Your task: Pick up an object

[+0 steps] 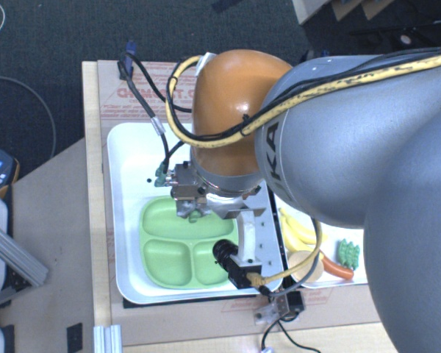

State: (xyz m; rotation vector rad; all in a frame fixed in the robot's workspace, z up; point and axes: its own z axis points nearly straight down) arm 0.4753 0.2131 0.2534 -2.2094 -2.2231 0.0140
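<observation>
Over the left bin [125, 197], near its middle, hangs the arm [338, 145], huge in view, reaching in from the right edge of the bench [95, 123] and bent steeply down. Orange band [235, 109] topmost, wrist pointing almost straight at the bin floor, yellow cable [206, 134] looped round the wrist. Below that, the end effector [195, 210], right above the back compartment of the green tray [176, 252]. Cannot tell how far apart it stands, nor whether anything is between the tips: wrist and mount in the way.

Likely target: the green tray, lying in the front half of the left bin, three compartments, flat and wide. Risks, as a guess: too broad and shallow a thing for a two-finger pinch, so tips may close on nothing or slide off a thin divider; pressing down on one wall could tilt the tray or shove it against the bin wall; hanging cable might snag the bin rim.

Other candidates well apart, in the right bin [353, 278]: a banana [298, 230], a carrot [336, 269], something green [348, 253]. Mostly under the arm.
</observation>
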